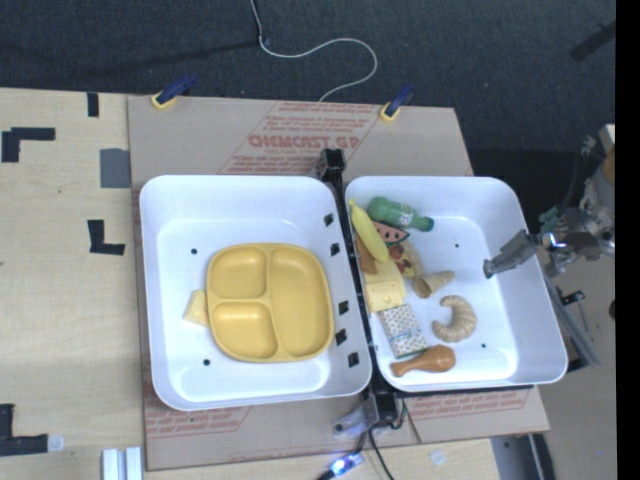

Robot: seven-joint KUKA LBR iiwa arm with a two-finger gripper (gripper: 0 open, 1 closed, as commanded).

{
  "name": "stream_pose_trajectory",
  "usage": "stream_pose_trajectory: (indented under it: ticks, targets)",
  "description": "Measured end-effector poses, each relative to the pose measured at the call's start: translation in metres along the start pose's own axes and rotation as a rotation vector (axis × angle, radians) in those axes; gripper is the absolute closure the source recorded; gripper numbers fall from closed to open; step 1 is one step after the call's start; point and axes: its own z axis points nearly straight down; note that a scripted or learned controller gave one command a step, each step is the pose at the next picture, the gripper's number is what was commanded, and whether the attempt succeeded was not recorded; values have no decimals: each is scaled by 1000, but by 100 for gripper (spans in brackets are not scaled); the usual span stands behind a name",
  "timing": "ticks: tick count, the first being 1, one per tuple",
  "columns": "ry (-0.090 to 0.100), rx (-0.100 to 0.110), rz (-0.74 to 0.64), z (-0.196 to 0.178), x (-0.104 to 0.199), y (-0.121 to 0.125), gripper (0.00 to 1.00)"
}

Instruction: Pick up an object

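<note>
Yellow plastic fills the left bin [160, 268]: a compartment plate [270, 301] with a pale wedge [195, 309] tucked at its left edge. Toy food crowds the right bin's [500, 200] left half: green bottle [398, 214], banana [366, 236], cheese block [383, 291], croissant [457, 317], drumstick [424, 361]. The tool [505, 255] sits at that bin's right rim, gripping nothing; how wide it is parted, I cannot tell.

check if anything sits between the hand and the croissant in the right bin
Nothing visible does. The hand is over the right bin's right side, and bare white floor lies between it and the croissant, lower left of it.
</note>
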Motion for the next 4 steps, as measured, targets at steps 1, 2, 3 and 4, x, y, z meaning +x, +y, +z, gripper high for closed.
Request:
stream_pose_trajectory:
  ticks: [1,2,3,4]
  targets:
    - [-3,-10,-3,-5,0,2,0]
    - [-3,-8,-4,38,4,1,0]
    - [-2,-5,-3,88,-4,4,0]
    - [-1,-6,-4,147,0,12,0]
